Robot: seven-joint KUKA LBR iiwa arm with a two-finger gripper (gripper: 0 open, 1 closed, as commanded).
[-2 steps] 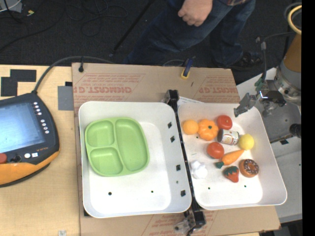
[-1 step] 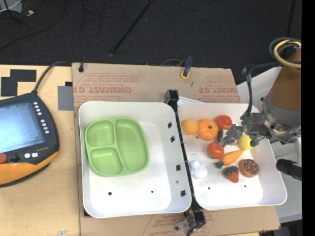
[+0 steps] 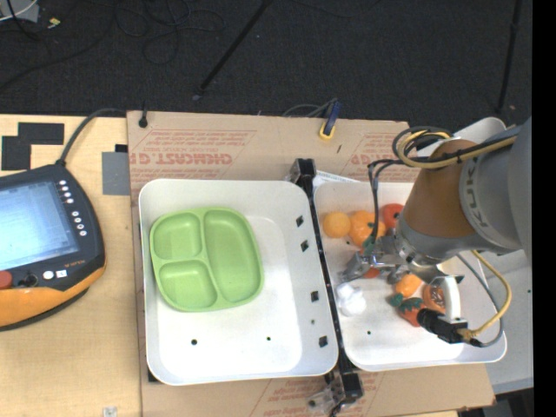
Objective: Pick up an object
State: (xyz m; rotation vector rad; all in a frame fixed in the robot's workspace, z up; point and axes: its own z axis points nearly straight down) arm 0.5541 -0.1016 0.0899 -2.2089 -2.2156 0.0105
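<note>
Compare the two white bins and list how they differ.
The left bin carries one green divided tray; the right bin holds a clutter of small orange, red and white objects. The arm hangs over the right bin, none over the left bin. Both are shallow, white, and sit side by side.

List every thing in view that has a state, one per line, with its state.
Green tray: upright, lying flat in the left bin.
Arm: reaching down into the right bin.
Gripper: low among the small items in the right bin.
Orange ball: loose in the right bin, apart from the gripper.
White ball: loose on the bin floor.
Handheld screen: lit.
</note>
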